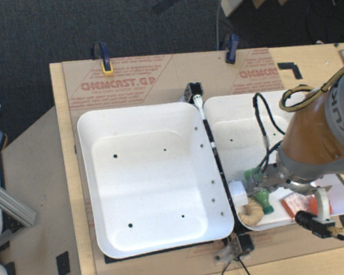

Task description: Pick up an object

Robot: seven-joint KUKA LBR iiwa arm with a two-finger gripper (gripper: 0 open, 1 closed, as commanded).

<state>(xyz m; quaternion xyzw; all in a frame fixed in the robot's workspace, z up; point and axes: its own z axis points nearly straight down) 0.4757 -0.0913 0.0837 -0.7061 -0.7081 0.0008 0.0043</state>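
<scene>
At the near edge of the right bin (242, 105), a cluster of small things is lying against the front wall: a tan, rounded object (250, 215) at the corner, a green object (263, 200) just beside and partly over it, a small white block (237, 190) to their left, and a red-and-white packet (298, 203) to their right. The arm (318, 130) is reaching in from the right and is hanging low over this cluster, its wrist covering much of the bin's right half. The gripper (263, 182) is sitting directly above the green object; whether it is released or clenched cannot be told, since the wrist is hiding that part.

The green object is looking like the likeliest target. Its long axis is running roughly from upper left to lower right, and it is lying right under the gripper, so the coming move probably turns on a short straight descent rather than any sideways travel. Crowding from the tan object could spoil the grasp.

Farther off, the left bin (92, 136) is lying beside the right one.
</scene>
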